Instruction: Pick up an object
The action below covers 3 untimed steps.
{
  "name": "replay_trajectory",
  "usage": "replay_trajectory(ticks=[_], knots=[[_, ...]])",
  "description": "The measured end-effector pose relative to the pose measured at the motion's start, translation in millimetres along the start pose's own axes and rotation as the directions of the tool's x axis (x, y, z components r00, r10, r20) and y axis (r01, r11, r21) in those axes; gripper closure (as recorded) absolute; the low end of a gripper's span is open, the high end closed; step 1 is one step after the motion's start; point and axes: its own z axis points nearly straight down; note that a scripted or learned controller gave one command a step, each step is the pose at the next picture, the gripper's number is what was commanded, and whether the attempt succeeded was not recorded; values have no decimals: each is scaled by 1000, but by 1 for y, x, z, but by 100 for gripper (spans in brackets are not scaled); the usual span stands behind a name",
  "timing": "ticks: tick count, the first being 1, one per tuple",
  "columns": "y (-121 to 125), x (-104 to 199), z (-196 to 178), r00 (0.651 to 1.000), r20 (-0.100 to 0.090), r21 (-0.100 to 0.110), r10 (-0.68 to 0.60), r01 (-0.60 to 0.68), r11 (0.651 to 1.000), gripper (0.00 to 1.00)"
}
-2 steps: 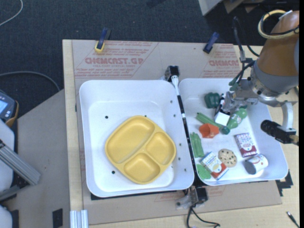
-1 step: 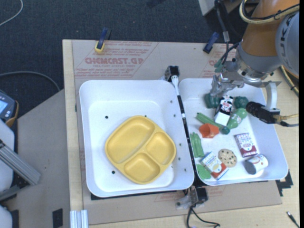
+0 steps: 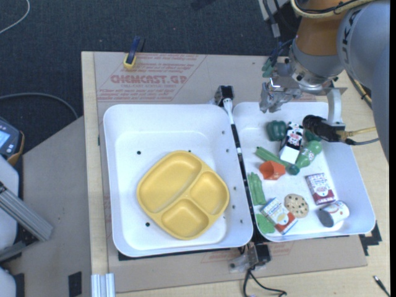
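Observation:
My gripper hangs over the far left corner of the right bin, above and apart from the objects, with nothing seen between its fingers. Just below it lies a dark green pepper-like toy. Beside that stand a small black-and-white carton and a green bottle. Further forward are an orange cup, a green pod, a green pickle shape, a cookie, a red-and-white packet, a small juice box and a white-and-brown piece.
The left bin holds a yellow divided plate. A black divider rail runs between the bins. A blue-and-yellow clamp sits at the bench's far edge. The arm's orange band and grey body fill the upper right.

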Motion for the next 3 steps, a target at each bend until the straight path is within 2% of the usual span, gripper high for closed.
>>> replay_trajectory(ticks=[1, 2, 3], knots=[[10, 8, 0, 1000, 1, 1, 3, -3, 1000, 100], [11, 3, -1, 1000, 2, 2, 5, -5, 1000, 100], [4, 2, 19, 1000, 0, 9, 5, -5, 1000, 100]])
